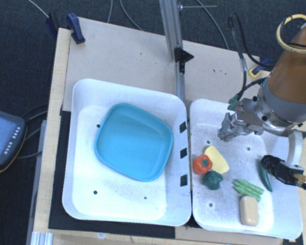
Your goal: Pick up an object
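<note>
On the worktop (130, 50), my gripper (229, 131) hangs above the yellow piece (218, 159); opening unclear, so I'd descend next.

Yellow piece (217, 159), red-orange piece (202, 164), dark green (212, 180), green beans (247, 189), tan block (249, 211).

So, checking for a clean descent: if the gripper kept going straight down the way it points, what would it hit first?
Probably bare floor of the right bin. The gripper points down above the yellow piece, seemingly short of it, though depth is hard to judge.
</note>
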`<state>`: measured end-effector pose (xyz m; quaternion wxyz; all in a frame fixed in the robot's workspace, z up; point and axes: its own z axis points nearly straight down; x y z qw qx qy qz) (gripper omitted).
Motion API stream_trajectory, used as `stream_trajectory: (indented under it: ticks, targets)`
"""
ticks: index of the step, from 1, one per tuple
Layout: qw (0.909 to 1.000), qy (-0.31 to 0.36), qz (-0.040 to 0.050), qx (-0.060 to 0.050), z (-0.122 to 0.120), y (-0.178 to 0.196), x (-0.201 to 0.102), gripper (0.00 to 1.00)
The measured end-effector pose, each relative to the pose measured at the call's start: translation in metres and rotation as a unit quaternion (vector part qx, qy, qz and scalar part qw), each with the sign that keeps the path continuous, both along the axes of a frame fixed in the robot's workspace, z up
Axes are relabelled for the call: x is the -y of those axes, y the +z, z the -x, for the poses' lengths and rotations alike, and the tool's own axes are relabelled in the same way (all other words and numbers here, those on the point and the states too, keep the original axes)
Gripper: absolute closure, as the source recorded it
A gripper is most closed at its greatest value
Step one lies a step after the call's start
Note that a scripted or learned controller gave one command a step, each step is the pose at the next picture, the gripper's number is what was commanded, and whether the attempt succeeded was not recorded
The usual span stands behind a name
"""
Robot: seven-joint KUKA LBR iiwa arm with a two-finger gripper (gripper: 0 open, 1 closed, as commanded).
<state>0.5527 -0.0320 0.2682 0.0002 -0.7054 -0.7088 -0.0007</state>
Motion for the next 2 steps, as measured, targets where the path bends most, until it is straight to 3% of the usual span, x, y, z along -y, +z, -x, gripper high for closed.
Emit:
stream_trajectory:
  ticks: [2]
  targets:
    - [1.0, 0.0, 0.0, 0.0, -0.025, -0.002, -0.108, 1.0]
